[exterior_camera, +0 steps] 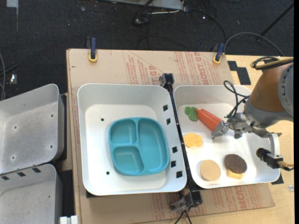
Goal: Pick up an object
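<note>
Two shallow white bins are set side by side on a flat brown cardboard-looking table (121, 62), which is held down at the far edge by two yellow clamps (93, 55). The left bin (88, 125) is smooth, glossy plastic with rounded corners, and a teal divided plate (138, 146) is laid flat in it; the plate is a rounded rectangle split into three compartments, matte looking.

The right bin (210, 94) is where the toy food is scattered. A carrot (205, 117), orange and tapered with a bumpy green top, is laid at a slant near the far left of that bin. Just below it, a yellow crinkly-edged piece (193, 140) is seen, kinda like a chip or a waffle bit. Nearer the front, a pale tan round disc (210, 170) is placed flat, and beside it a dark brown round cookie (235, 163) is stacked partly over a small yellow wedge (235, 174).

The arm (273, 94) is reached in from the right, with its orange band curved above grey metal. The claw (223, 127) is lowered into the right bin, just beside the fat end of the carrot, possibly touching it. Whether it's released or clenched can't be told from this angle, and nothing is clearly seen gripped in it.
</note>
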### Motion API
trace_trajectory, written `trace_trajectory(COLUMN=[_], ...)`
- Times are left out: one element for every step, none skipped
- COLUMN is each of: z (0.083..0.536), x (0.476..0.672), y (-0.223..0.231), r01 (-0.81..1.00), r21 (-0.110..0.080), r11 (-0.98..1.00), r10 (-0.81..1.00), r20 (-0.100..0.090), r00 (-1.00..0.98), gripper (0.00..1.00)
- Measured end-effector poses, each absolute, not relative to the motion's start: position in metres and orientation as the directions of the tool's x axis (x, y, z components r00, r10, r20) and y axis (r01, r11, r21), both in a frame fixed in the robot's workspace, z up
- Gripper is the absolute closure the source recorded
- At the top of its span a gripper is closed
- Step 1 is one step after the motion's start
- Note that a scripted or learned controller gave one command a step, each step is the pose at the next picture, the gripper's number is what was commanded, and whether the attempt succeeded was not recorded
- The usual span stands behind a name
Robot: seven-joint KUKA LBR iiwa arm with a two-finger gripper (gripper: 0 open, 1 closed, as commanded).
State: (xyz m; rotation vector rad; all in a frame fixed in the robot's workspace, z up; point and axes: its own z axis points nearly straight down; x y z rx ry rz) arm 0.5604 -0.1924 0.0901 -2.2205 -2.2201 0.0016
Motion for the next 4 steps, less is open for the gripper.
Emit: trace_trajectory(z=[0.102, 0.164, 0.207, 0.235], x=[0.561, 0.560, 0.557, 0.558], y=[-0.192, -0.197, -0.196, -0.196], r01=[1.000, 1.000, 1.000, 1.000], r21=[0.001, 0.004, 0.004, 0.002], r11=[0.000, 0.001, 0.002, 0.003], r10=[1.000, 1.000, 1.000, 1.000], r20=[0.000, -0.002, -0.002, -0.001], r00=[0.000, -0.001, -0.002, -0.003], gripper=[1.00, 1.00, 1.00, 1.00])
